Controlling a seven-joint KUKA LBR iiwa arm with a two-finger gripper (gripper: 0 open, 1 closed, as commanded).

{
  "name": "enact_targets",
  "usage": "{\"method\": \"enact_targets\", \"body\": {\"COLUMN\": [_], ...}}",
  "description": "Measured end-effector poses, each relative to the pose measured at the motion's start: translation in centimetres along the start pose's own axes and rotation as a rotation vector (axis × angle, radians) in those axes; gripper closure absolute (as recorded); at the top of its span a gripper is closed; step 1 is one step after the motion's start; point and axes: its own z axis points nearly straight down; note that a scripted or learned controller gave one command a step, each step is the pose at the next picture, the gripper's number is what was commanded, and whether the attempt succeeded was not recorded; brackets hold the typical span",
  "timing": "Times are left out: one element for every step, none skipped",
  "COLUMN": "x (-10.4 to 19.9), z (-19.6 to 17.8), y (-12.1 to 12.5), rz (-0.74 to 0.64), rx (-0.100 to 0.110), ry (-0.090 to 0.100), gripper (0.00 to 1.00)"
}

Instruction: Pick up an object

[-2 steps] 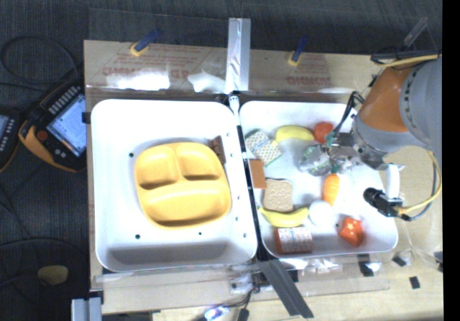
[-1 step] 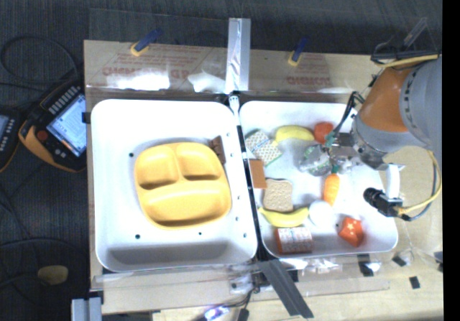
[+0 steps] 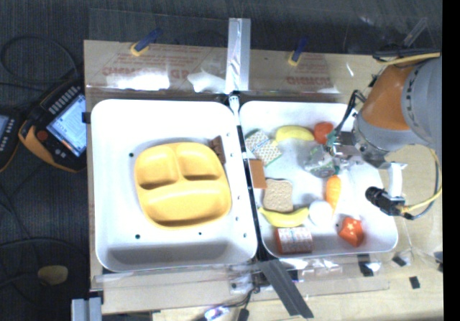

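The right bin (image 3: 374, 244) holds several toy foods: a yellow banana (image 3: 295, 133), a red tomato (image 3: 323, 129), a checkered packet (image 3: 262, 146), a bread slice (image 3: 279, 196), a second banana (image 3: 282, 217), a white egg (image 3: 320, 213), an orange carrot (image 3: 333, 189), a red pepper (image 3: 351, 231) and a small can (image 3: 293, 240). My gripper (image 3: 325, 159) is low in this bin, just below the tomato and above the carrot. The grey and orange wrist (image 3: 392, 111) hides the bin's right side.
The left bin (image 3: 108, 240) holds a yellow divided plate (image 3: 183, 182) with a small brown piece (image 3: 217, 146) at its upper right. A brown block (image 3: 256, 172) lies along the divider between the bins. A handheld controller (image 3: 61, 129) sits off the bench at left.
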Motion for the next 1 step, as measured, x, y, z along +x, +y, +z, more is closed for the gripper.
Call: {"method": "enact_targets", "body": {"x": [3.06], "z": [-11.1], "y": [-4.34], "rz": [-0.084], "rx": [0.014], "ry": [0.0], "gripper": [1.0]}}
